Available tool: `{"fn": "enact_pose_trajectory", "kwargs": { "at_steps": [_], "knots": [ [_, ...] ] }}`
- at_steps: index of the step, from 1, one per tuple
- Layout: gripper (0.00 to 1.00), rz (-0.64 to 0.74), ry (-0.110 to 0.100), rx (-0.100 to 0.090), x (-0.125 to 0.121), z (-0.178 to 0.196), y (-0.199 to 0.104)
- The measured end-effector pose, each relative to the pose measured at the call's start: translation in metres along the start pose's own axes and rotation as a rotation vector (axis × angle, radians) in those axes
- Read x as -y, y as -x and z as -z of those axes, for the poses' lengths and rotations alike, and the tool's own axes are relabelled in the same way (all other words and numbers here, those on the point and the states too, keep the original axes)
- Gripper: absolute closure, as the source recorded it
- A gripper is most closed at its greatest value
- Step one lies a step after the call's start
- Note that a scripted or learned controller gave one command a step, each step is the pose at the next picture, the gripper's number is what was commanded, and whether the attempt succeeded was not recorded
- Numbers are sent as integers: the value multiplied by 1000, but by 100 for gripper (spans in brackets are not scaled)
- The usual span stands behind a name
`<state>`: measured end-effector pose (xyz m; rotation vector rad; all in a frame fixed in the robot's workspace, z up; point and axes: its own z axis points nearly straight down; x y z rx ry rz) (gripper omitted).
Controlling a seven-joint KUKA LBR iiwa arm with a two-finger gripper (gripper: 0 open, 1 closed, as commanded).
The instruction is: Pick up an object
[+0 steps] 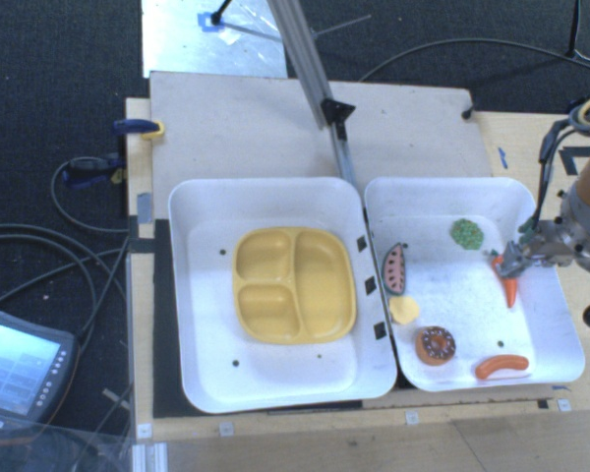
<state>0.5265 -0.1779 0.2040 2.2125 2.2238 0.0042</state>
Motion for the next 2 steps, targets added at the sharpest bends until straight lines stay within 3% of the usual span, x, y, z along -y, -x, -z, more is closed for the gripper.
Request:
{"fn": "enact_pose_trajectory", "kwargs": {
  "at_steps": [2],
  "knots": [
    [100, 7, -3, -4, -27, -5, -109]
  ]
}}
